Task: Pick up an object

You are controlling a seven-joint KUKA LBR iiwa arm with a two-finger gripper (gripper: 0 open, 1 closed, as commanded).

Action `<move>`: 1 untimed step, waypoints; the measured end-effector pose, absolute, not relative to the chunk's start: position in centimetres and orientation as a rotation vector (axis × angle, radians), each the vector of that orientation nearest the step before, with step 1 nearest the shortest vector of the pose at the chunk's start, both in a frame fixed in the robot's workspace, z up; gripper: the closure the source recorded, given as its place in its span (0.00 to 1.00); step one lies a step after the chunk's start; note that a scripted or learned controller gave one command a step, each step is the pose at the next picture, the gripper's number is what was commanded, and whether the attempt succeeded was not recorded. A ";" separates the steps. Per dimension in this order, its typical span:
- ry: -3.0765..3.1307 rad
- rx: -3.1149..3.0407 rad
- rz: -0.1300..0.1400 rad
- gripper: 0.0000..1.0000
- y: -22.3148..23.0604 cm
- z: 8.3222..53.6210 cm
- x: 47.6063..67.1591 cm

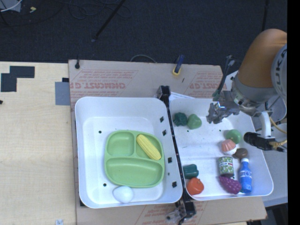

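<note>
Inventory, taken from my claw [214,117], which hangs above the upper part of the right bin [202,139]. Whether it is released or clenched I cannot tell.

1. Light green vegetable [194,121] — just left of my claw, on the bin floor.
2. Dark green vegetable [180,119] — touching the left side of item 1, further from my claw.
3. Pale green round piece [233,136] — below and to the right of my claw, near.
4. Pink and white piece [228,146] — just below item 3.
5. Brown piece [241,153] — beside item 4, further right.
6. Green-labelled can [225,166] — well below my claw, upright.
7. Blue bottle [245,175] — right of the can.
8. Purple grapes [230,184] — below the can.
9. Dark green block [190,171] and orange-red fruit [195,186] — well below, to my left.
10. Left bin [89,149] — far left of my claw; it bears a green divided plate [133,170] with yellow corn [149,146] in one compartment, and a white egg [123,194] beside the plate's lower edge.
</note>
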State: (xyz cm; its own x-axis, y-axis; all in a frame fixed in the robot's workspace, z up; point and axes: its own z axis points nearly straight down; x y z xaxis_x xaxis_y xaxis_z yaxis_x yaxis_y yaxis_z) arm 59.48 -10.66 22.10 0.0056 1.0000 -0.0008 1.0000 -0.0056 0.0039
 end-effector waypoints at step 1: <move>2.216 2.228 0.000 1.00 -10.8 22.8 59.5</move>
